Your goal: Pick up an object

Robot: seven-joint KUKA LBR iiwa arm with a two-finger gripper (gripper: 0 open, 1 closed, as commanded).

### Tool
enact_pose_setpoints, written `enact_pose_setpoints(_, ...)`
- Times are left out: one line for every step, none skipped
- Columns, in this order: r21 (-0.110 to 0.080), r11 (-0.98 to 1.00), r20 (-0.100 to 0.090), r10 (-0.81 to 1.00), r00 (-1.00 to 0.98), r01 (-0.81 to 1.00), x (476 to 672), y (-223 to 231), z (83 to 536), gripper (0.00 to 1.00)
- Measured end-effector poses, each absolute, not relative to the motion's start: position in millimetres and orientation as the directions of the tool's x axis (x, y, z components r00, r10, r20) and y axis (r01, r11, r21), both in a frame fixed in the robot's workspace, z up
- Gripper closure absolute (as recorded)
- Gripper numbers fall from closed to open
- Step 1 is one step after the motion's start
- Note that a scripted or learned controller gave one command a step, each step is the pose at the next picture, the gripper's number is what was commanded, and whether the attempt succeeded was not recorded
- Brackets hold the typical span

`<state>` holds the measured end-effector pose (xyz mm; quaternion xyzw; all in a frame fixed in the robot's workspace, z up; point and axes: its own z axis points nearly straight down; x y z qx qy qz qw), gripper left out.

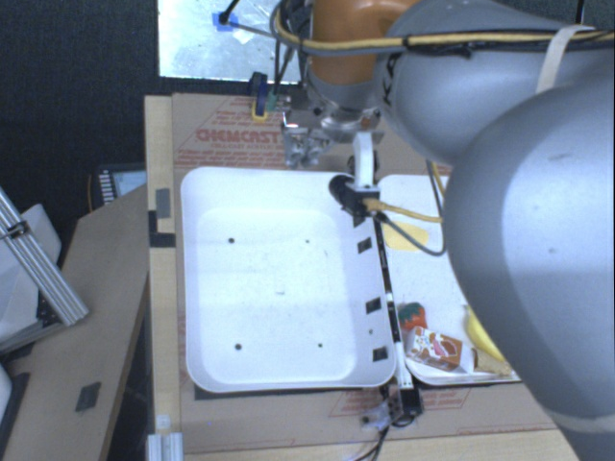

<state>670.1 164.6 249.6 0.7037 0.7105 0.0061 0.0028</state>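
One red-and-white printed packet (437, 347) lies in the right bin (423, 257); whether the hand (306, 147) is open cannot be told.

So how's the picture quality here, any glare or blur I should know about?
Camera view: the arm sits close to the lens, soft and out of focus, hiding much of the right bin; the left bin is evenly lit, nearly washed out; a bright patch glares at the top; the gripper looks slightly blurred.
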Motion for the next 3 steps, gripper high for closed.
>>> enact_pose_setpoints(0.017,0.011,0.008,1.000,-0.011,1.000,669.0,225,371,1.00)
enact_pose_setpoints(0.001,0.007,0.001,1.000,-0.007,1.000,668.5,235,348,1.00)
enact_pose_setpoints(-0.010,-0.001,-0.004,1.000,0.001,1.000,666.6,222,224,1.00)
